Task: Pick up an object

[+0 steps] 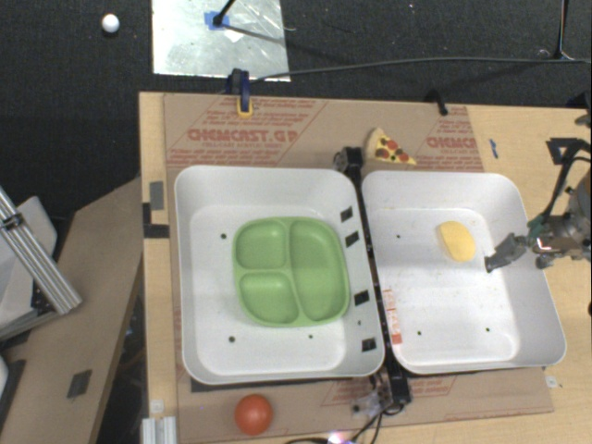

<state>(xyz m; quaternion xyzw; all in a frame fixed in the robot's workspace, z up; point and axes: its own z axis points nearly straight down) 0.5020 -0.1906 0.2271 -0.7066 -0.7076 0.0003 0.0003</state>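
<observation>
Pincer (504,252) sits low over the right bin's (462,350) right side, dark finger tip pointing left; can't tell whether it's parted or clenched, nothing visible in it. Left to right: small white ball (111,23) on the dark floor at top left; silver sheet (220,26) with a blue mark beyond the bench (166,155); blue-and-yellow clamp (240,91) on the bench's far edge; left bin (213,340) holds a green divided plate (290,271), four compartments, lying flat near the bin's middle; orange-red ball (252,413) on the bench just in front of the left bin; toy pizza slice (389,148) on the bench behind the seam where the bins meet. Yellow object (457,241), rounded, lies flat in the right bin's upper middle, just left of the pincer tip and slightly above it, near but apart, not touching. Arm's wrist (566,234) enters from the right edge.
</observation>
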